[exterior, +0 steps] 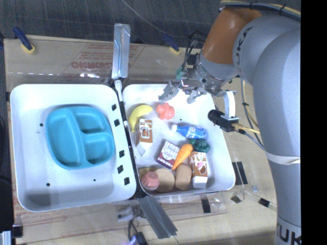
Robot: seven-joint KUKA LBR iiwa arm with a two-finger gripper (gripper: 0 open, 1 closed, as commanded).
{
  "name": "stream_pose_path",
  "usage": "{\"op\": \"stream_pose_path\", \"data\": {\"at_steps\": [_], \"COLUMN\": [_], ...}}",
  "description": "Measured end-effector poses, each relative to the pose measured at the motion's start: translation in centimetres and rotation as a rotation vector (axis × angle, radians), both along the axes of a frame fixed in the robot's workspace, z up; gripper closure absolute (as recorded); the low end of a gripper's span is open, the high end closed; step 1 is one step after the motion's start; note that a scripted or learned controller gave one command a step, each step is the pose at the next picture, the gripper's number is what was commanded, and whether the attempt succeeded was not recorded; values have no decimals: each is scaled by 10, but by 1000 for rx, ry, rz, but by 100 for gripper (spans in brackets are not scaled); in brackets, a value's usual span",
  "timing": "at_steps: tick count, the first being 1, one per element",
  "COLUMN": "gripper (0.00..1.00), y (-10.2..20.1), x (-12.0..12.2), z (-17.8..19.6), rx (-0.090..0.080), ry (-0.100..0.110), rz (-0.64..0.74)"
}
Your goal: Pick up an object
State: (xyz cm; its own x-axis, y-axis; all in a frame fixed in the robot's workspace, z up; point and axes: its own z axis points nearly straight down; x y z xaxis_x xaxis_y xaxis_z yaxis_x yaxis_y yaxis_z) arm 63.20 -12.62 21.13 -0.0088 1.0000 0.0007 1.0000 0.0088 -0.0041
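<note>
The arm [278, 111] bears "KU" at its base; other print is unreadable.

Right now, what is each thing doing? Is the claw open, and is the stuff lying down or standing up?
Gripper: open, holding nothing, above the right bin's far end.
Banana: lying by the divider.
Pink toy: loose, just below the gripper.
Bottle: on its side.
Carrot: lying tilted, across the purple box.
Blue tray: flat in the left bin.
Right bin: crowded with toys.
</note>
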Motion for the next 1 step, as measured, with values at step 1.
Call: {"op": "stream_pose_path", "data": {"at_steps": [1], "gripper": [0], "y": [-2], "x": [11], "z": [-120], "rx": [-1], "ry": [-1], "rz": [64]}}
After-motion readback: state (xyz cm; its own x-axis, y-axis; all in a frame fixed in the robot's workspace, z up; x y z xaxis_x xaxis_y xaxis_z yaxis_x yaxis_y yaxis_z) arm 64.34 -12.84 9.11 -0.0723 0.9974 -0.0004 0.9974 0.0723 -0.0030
